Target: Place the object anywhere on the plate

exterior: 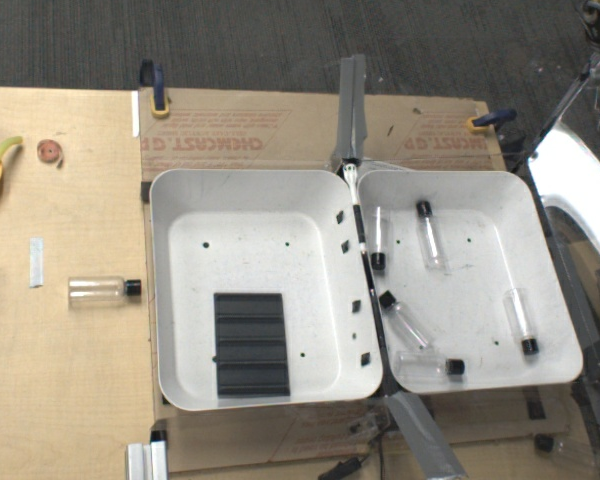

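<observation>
Probably light, slick, breakable: I'd pinch the clear vial [429, 236] mid-tube, for the black plate [250, 345]; can't tell my pincer's state.

At the right edge of the view a part of the robot arm [570, 173] is visible. It is a smooth, rounded white or light grey shell, bright under the light, with a curved outline. A thin dark line, maybe a cable or a rod, runs slantwise above it toward the upper right corner. There a small dark part with a yellowish spot shows, too blurred to identify.
</observation>
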`<state>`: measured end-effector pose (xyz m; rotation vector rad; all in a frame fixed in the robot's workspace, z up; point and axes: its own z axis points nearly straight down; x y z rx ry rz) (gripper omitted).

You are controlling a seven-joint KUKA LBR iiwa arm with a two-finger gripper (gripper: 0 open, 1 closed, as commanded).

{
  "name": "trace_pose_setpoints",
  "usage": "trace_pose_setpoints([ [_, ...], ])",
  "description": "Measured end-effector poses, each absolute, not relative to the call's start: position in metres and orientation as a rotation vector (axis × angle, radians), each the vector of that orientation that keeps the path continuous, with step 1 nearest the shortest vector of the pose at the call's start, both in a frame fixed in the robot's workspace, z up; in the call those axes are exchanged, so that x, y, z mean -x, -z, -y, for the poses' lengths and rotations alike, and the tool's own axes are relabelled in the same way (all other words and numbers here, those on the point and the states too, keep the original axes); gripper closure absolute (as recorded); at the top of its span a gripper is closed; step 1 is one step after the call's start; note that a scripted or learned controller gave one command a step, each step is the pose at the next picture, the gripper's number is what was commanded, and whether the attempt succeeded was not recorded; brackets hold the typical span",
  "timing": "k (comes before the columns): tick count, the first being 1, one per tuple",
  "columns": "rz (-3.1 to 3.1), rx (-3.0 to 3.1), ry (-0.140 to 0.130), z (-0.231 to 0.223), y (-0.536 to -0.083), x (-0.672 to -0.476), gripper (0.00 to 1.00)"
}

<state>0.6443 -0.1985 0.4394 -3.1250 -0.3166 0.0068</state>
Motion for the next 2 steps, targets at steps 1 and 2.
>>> trace_pose_setpoints([
  [1,0.314,3.126,-0.007,0.2225,-0.4395,-0.6529,0.00],
  [2,0.318,3.125,-0.007,0.2217,-0.4395,-0.6538,0.00],
])
